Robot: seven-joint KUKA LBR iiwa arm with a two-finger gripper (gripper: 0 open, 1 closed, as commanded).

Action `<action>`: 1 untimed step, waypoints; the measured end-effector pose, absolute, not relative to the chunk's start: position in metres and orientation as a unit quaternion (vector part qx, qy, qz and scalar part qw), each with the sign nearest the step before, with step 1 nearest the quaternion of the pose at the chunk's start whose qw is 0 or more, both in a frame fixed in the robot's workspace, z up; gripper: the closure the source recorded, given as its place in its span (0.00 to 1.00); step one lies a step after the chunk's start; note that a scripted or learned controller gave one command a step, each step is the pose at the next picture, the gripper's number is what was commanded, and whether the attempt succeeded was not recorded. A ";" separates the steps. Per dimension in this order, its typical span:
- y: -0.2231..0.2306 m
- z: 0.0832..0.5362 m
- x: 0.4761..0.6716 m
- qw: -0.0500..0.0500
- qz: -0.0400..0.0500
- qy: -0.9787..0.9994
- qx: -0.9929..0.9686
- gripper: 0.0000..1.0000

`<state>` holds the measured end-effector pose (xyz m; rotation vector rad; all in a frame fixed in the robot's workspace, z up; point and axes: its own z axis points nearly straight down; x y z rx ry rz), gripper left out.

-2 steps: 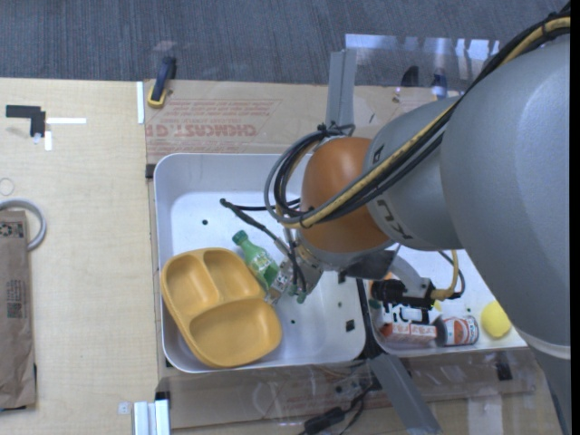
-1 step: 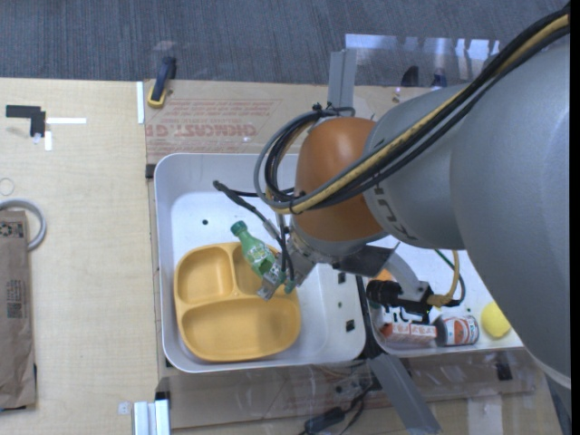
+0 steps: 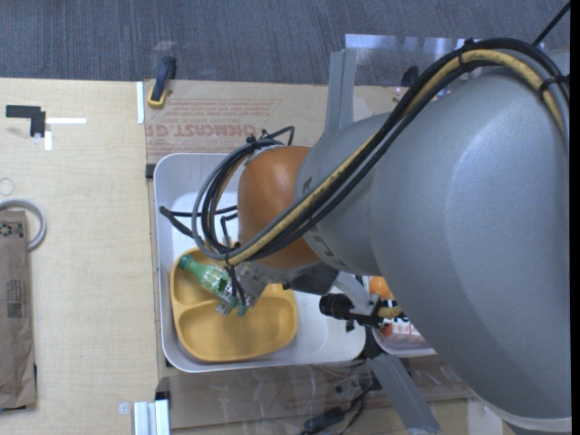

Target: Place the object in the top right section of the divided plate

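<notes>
Our claw point(image 3: 237, 299) hangs over the yellow divided plate point(image 3: 263, 333) beside a green object point(image 3: 201, 273); whether it grips, we cannot tell. Our bulky grey arm point(image 3: 453, 225) hides much of the white bin point(image 3: 168, 243). A brown paper bag point(image 3: 14, 315) lies well apart on the surface point(image 3: 82, 198).

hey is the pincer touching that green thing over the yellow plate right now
Touching. The camera view shows the pincer closed on one end of the green object, above the yellow divided plate.
</notes>
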<state>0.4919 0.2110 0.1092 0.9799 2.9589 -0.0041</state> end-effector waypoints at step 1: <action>0.210 0.109 0.494 0.015 -0.003 0.966 0.258 1.00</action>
